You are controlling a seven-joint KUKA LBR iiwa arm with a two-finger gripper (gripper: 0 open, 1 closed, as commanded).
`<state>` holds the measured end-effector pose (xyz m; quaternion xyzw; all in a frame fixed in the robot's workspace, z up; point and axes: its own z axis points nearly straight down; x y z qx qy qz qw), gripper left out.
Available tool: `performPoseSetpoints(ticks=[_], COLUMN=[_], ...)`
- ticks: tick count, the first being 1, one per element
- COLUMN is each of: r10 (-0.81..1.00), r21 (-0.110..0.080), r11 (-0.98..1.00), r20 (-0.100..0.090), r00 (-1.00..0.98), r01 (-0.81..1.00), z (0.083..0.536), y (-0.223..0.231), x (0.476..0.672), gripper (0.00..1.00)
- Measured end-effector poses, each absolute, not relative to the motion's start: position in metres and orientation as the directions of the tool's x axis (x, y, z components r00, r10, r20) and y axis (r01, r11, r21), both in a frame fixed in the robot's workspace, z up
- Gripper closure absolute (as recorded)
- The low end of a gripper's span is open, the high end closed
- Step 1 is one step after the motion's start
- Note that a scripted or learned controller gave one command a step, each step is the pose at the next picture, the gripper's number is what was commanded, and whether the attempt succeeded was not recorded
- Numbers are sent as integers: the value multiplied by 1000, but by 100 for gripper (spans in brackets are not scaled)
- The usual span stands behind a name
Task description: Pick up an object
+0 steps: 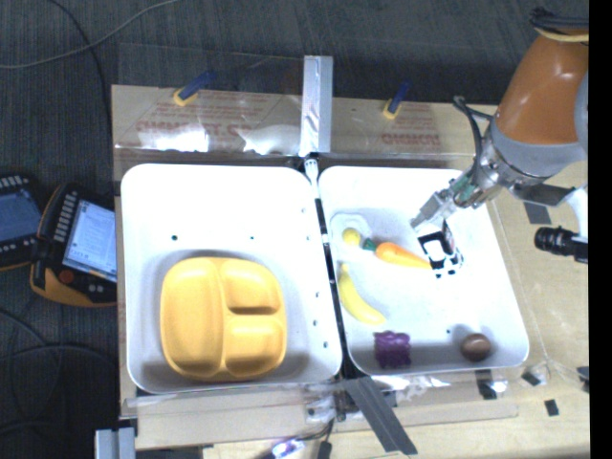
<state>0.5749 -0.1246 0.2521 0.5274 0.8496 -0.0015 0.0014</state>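
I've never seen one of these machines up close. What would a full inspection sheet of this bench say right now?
Surface: two shallow white bins side by side, left bin and right bin, on a bench.
Job's things: in the right bin, a toy carrot, a banana, a purple block, a brown ball and a small yellow piece.
Clutter: a yellow divided tray in the left bin.
Grippers: the gripper hangs just right of the carrot's tip; nothing seen between its fingers.
Cables: dark cables on the floor.
Surroundings: a handheld control pendant left of the bench; dark carpet.
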Motion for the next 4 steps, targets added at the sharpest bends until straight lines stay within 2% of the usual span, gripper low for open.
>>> performPoseSetpoints(ticks=[1,2,3,4], r10=[896,926,916,776], r21=[-1,-1,-3,26], r11=[444,378,400,631], r20=[-4,-1,-1,-21], r00=[-444,-378,-400,-630], r01=[896,926,916,776], z=[252,258,157,121], y=[-125,-93,-104,-122], x=[575,604,603,613], gripper=[0,0,0,0])
